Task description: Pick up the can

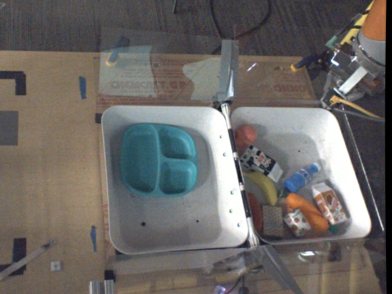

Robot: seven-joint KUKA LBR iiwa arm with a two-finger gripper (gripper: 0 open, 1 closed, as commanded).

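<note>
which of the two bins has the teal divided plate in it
The left bin holds the teal plate; the right bin holds food items like the banana instead.

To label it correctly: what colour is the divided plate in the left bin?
Teal, as seen in the camera view: the divided plate.

- Faint reddish block lettering (142, 86) runs across the clear sheet taped to the tabletop (49, 164) behind the left bin; it is too washed out to read.
- More faded reddish lettering (286, 86) sits behind the right bin, also unreadable.
- The small cartons (329, 202) in the right bin carry printed pictures, but no words can be made out.
</note>
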